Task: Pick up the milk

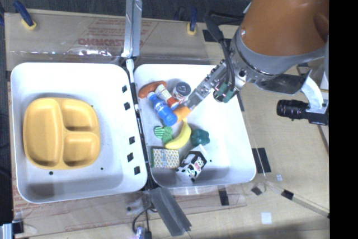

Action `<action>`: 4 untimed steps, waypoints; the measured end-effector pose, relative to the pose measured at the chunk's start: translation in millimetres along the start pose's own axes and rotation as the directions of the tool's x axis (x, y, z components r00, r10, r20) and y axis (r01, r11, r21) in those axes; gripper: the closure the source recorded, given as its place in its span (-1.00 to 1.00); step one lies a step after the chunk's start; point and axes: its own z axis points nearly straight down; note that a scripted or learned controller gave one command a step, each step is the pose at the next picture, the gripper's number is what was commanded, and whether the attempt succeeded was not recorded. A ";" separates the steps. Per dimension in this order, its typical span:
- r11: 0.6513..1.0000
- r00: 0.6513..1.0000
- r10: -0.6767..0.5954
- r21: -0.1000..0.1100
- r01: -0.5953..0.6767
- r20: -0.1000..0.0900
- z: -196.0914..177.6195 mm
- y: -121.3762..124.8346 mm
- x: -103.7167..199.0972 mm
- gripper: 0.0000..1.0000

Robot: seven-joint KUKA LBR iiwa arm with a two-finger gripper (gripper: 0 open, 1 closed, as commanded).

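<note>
The milk [193, 165] is a small carton with black and white cow patches. It lies tilted near the front edge of the right bin [232, 143], beside a patterned box [165, 158]. My gripper [192, 100] reaches down and left from the orange-banded wrist into the back half of that bin. Its tip sits over the blue bottle [163, 111] and a small orange piece [182, 113], well behind the milk. Nothing of the milk is in the gripper.
A banana [179, 137], two green pieces [163, 132] [199, 136], an orange-red item [152, 89] and a dark can [183, 88] crowd the right bin. A yellow divided tray [61, 132] fills the left bin [33, 78]. The bulky arm overhangs the bin's right back corner.
</note>
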 end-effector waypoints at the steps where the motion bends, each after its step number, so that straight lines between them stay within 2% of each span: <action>1: 0.942 0.942 -0.337 0.000 0.337 0.000 -35.9 -8.3 -8.7 1.00; 2: 0.788 0.788 -0.616 -0.001 0.616 -0.002 36.9 -32.1 -34.1 1.00; 3: 0.727 0.727 -0.686 -0.003 0.686 -0.002 80.6 -72.8 -76.6 1.00; 4: 0.817 0.817 -0.577 -0.001 0.577 0.000 42.6 0.7 -38.6 1.00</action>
